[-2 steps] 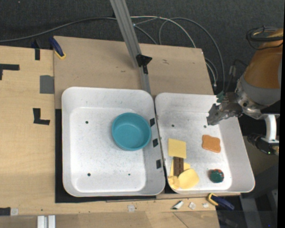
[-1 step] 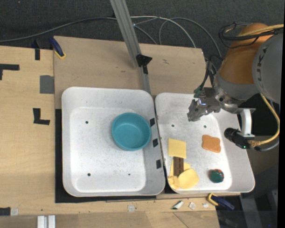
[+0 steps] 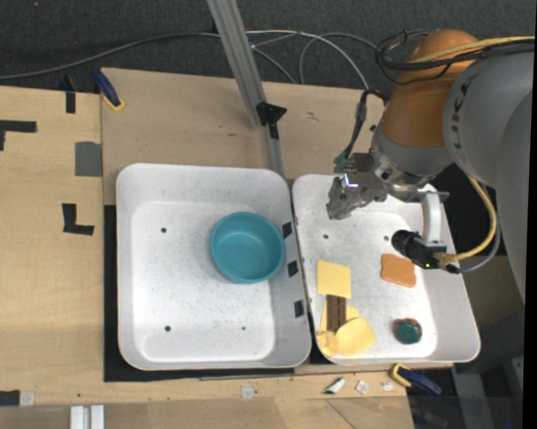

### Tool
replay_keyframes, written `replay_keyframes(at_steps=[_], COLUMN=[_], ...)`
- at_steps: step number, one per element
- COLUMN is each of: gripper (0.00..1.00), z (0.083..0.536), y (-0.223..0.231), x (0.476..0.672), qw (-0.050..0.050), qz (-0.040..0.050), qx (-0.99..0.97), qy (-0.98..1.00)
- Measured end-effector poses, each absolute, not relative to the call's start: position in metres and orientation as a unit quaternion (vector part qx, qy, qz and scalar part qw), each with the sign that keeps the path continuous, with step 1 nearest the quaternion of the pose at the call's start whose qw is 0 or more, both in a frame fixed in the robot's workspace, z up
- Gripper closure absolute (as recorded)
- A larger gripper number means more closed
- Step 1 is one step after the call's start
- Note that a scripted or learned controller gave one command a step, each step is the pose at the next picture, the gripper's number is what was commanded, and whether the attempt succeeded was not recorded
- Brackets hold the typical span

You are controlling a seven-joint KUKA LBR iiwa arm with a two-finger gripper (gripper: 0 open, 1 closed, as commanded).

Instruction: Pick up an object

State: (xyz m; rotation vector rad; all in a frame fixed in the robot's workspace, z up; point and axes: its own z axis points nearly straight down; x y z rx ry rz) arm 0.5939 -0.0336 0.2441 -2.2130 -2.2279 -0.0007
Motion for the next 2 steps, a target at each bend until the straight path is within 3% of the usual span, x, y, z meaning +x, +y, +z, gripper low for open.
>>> replay_keyframes(at_steps=[2], gripper=[1.00], z=[0.233], y=[0.057], x=[0.633], qw=[0.001], qz=[0.0005], qx=[-0.705], qy=[-0.709])
